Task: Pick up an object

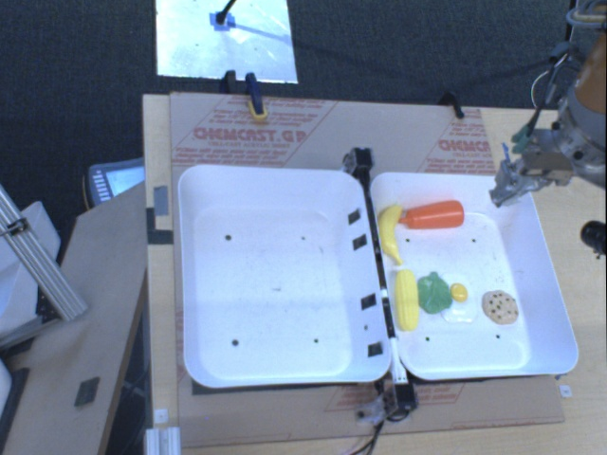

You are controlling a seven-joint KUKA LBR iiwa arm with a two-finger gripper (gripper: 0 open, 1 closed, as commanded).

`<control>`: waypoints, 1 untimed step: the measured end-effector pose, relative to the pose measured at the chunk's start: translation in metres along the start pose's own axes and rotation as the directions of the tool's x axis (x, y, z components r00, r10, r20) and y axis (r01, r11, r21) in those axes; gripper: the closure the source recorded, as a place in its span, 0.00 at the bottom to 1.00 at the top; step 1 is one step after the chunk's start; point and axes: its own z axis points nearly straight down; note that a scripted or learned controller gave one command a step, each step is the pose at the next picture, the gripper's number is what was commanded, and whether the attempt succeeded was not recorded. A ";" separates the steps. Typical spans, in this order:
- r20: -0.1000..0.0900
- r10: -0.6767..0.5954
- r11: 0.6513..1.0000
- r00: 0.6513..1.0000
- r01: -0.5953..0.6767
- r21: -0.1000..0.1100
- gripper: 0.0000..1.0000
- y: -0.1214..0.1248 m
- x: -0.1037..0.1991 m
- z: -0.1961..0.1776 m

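Observation:
The right bin (541, 254) holds an orange carrot (433, 215), a yellow banana (390, 232), a corn cob (406, 299), a green leafy piece (435, 293), a small yellow piece (459, 292) and a cookie (500, 306). My gripper (505, 187) hangs above the right bin's far right corner, to the right of the carrot and apart from it. Nothing shows between its fingers.
The left bin (275, 273) lies beside the right one, with a black divider strip (372, 263) between them. Both rest on a cardboard sheet (313, 126). A metal plate (226, 25) lies at the back, and a grey ramp (38, 263) at the far left.

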 end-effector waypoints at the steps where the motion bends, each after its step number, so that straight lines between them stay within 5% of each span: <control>1: -0.004 -0.007 1.000 1.000 0.007 -0.005 1.00 -0.006 0.094 -0.096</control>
